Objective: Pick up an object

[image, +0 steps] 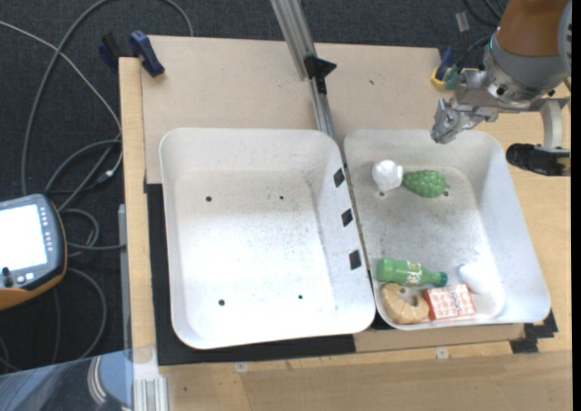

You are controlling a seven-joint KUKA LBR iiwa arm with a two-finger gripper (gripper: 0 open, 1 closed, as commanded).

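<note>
The tool point(447, 128) hovers over the far rim of the right bin point(517, 219); whether it is spread or pressed together cannot be told. Nearest that rim lie a green knobbly toy point(425, 183) and a small white object point(388, 173), touching or nearly so. The toy looks light and firm, best pinched across its narrow middle. At the bin's near edge crowd a green bottle point(410, 272), a tan pastry-like piece point(404, 303) and a red-and-white box point(450, 302), leaving little room there. The left bin point(245, 237) sits beside it on the bench point(227, 83).
</note>
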